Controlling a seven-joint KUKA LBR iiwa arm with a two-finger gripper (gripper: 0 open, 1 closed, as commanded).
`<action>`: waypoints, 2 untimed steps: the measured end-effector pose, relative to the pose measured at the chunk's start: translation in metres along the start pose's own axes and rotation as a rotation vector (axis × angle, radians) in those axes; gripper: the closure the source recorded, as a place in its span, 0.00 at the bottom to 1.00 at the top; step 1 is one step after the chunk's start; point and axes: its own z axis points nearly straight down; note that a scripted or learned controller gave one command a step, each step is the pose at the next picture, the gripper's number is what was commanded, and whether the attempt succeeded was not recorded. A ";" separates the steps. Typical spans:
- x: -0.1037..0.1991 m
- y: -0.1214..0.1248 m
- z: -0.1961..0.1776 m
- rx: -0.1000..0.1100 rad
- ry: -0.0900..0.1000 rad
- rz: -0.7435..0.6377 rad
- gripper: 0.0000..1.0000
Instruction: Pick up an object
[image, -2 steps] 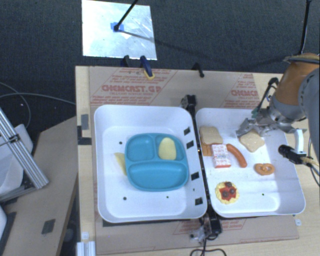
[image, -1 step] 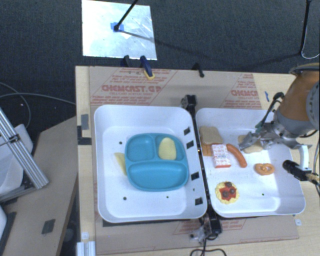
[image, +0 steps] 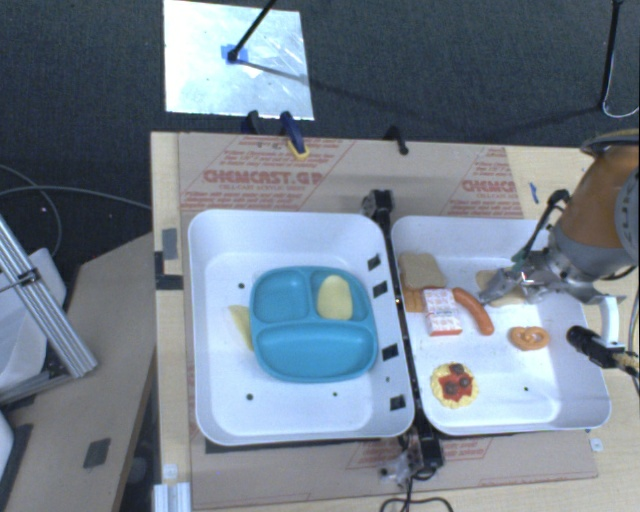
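Whether the gripper (image: 500, 288) is spread or closed cannot be told: its metal tip is a small blur, low over the back of the right bin (image: 585, 400), just beside a tan scrap (image: 488, 277) lying there, and nothing can be seen clamped in it. The grey arm (image: 600, 225) with its orange band comes in from the right. Under both bins lies a brown cardboard sheet (image: 270, 170) printed in red with "CHEMCAST GP", seen twice along its far edge; the smaller print below it is unreadable. The left bin (image: 215, 300) carries a blue divided plate (image: 305, 345) with a pale yellow rounded toy food (image: 334, 297) in its upper right compartment, and a flat yellow slice (image: 240, 324) lies on the bin floor touching the plate's left edge. The things available for picking lie in the right bin: a tan bread slice (image: 422, 268) at the back left, a red and white box (image: 442, 311) just in front of it with lettering too small to read, an orange sausage (image: 473, 310) just beside the box, a small pizza (image: 454, 385) near the front, and a brown pretzel (image: 528, 338), well apart from the pizza.
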 end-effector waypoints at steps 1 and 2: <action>0.052 0.003 -0.064 -0.007 0.001 -0.007 0.00; 0.034 -0.006 0.000 -0.005 -0.004 0.001 0.00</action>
